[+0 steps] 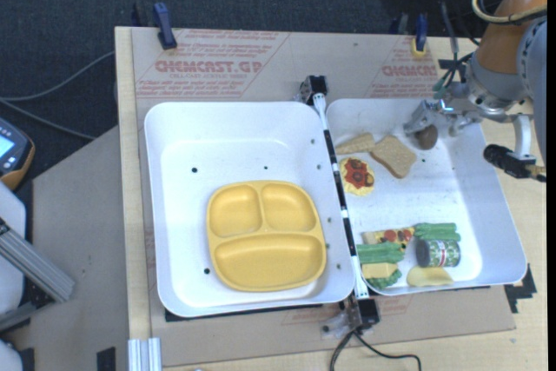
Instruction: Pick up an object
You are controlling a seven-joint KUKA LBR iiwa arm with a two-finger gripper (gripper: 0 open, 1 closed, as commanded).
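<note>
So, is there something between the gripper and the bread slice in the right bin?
Nothing visible. The gripper is over the right bin's far end, and the bread slice lies just beside it, toward the divider, with bare bin floor between them.

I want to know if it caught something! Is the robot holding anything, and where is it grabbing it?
It cannot be told. The gripper sits right at a small brown thing in the right bin, but the view is too blurry to show a hold.
</note>
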